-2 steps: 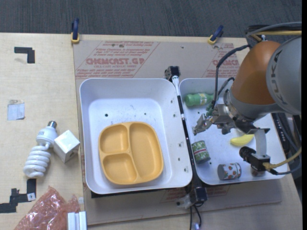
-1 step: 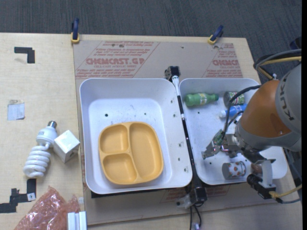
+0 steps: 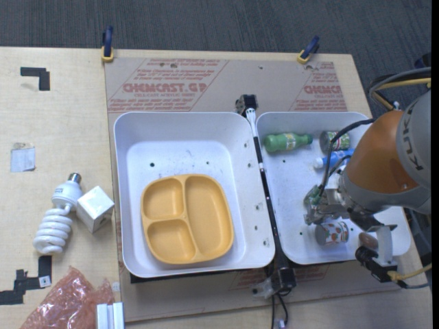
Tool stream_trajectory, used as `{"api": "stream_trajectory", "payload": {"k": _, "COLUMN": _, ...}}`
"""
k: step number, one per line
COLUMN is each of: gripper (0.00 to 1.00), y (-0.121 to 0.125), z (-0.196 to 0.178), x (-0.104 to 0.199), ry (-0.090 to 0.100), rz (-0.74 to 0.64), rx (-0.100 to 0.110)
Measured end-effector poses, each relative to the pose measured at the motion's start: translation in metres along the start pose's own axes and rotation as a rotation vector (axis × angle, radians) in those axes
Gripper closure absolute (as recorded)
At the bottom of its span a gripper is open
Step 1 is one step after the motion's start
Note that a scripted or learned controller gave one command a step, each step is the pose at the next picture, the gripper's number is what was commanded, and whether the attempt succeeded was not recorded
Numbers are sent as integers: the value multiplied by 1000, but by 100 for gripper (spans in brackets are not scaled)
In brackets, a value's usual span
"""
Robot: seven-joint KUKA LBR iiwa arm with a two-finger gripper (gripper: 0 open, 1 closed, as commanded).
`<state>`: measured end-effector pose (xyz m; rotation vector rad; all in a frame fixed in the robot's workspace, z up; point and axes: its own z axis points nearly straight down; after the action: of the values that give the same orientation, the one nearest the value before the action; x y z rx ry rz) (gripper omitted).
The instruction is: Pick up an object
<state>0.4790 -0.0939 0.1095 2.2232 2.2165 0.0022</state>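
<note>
Two white bins side by side on the bench. Left bin [image 3: 130, 184] holds a yellow divided tray [image 3: 186, 218] sitting toward its front, bare white floor behind it up to the back wall. Right bin [image 3: 288, 204] is more crowded: green bottle [image 3: 288, 141] lying on its side near the back wall, a green-patterned can [image 3: 337, 140] just right of it, a blue item [image 3: 334, 160] partly hidden under the arm, and a small can with a red and white label [image 3: 331, 234] lying near the front. The left half of the right bin floor, along the divider wall, is open room; the right half is covered by the arm [image 3: 384, 163] with its orange band. The gripper [image 3: 317, 208] is low over the right bin's middle, just above and left of the small can, very close to it, contact unclear. Fingers are dark and cluttered with wires, cannot tell how far apart they stand, and nothing is clearly seen between them. Green bottle lies well apart from the gripper, toward the back. Outside the bins on the left bench: a spiral light bulb [image 3: 56, 218], a white cube [image 3: 95, 208] touching it, red mesh bag [image 3: 68, 300] at the front edge
</note>
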Motion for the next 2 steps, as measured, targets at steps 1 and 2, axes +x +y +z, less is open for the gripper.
{"api": "stream_trajectory", "payload": {"k": 1, "gripper": 100, "y": 37, "z": -41, "x": 1, "ry": -1, "rz": -5, "rx": 2}}
{"api": "stream_trajectory", "payload": {"k": 2, "gripper": 0, "y": 37, "z": -41, "x": 1, "ry": 0, "rz": -5, "rx": 2}}
